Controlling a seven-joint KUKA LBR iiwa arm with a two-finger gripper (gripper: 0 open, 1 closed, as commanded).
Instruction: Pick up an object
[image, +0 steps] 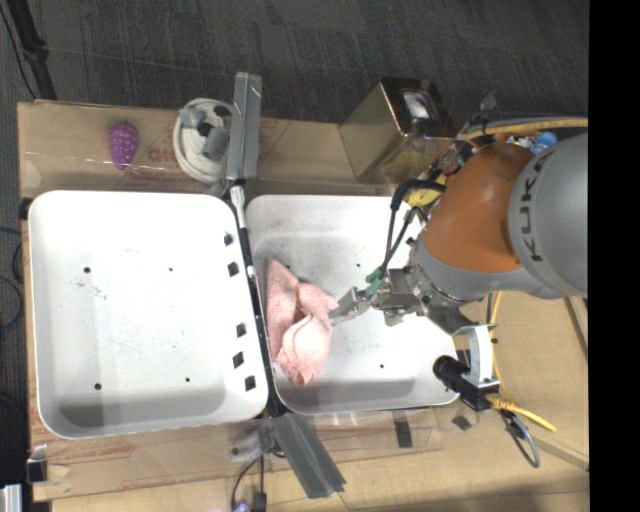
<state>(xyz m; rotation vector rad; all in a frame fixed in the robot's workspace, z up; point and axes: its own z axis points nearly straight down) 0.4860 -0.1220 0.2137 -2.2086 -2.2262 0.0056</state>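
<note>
Arm (510, 215) enters from 3 o'clock, grey body with orange band above the wrist; it reaches over the right bin (330, 215), wrist angled toward 9 o'clock. Gripper (338, 308) sits at the 3 o'clock edge of the pink cloth (300, 325); fingertips touch or press into the fabric there; whether they are released or clenched on it I cannot tell, since the tips merge with the folds. Cloth lies crumpled in the right bin, hard against its 9 o'clock wall, running from mid-bin down toward 6 o'clock; it rests on the bin floor. Left bin (60, 230) stands at 9 o'clock of the divider. On the bench past the bins at 12 o'clock: small purple object (123, 143); white coiled item (203, 138) just beside it; tan box (395, 125) near the arm.
</note>
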